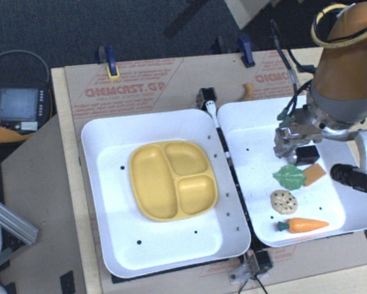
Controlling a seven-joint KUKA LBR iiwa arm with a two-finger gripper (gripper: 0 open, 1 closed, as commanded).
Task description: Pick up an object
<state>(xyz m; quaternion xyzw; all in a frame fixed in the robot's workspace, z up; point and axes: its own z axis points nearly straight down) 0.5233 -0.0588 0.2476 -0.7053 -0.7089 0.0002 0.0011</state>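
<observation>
My gripper (pixel 294 145) hangs low over the right bin (pixel 254 128), in its middle right part. Just below it lies a green leaf-shaped toy (pixel 289 177) with a brown-orange block (pixel 314 174) touching its right side. A dark piece (pixel 306 155) shows at the gripper's lower right; I cannot tell whether it belongs to the gripper or is a separate thing. A speckled cookie (pixel 283 201) lies nearer the front, and an orange carrot (pixel 304 225) rests along the bin's front edge.
The left bin (pixel 115 236) holds a yellow divided plate (pixel 172 178) at its centre. The arm's grey and orange body (pixel 348 65) covers the right bin's far right corner. A black cylinder (pixel 351 176) juts over the right rim.
</observation>
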